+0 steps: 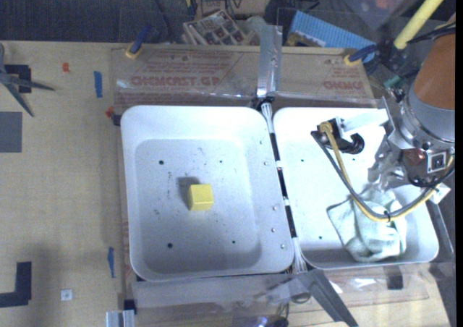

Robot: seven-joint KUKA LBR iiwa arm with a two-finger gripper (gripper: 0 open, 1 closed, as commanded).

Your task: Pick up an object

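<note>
Your pincer [381,187] is hanging low over the right bin [307,137], near its front right corner, and you cannot tell from this slanted view how its tips are standing, since cables and the wrist are crowding them. Directly beneath and just in front of it a crumpled pale cloth [365,230] is lying in the bin, bunched toward that corner, with a yellow cable [346,173] trailing across it from the arm; whether the pincer is touching the cloth is not clear. The cloth is looking like the nearer candidate, lying just below the tips, a soft heap with no clear long axis. The other candidate, a small yellow block [200,197], is sitting well apart to the pincer's left, near the middle of the left bin [145,130], resting flat and roughly square to the bin walls. Judging from this, a short drop is looking likelier than a long traverse across the divider on the desk [58,188]
</note>
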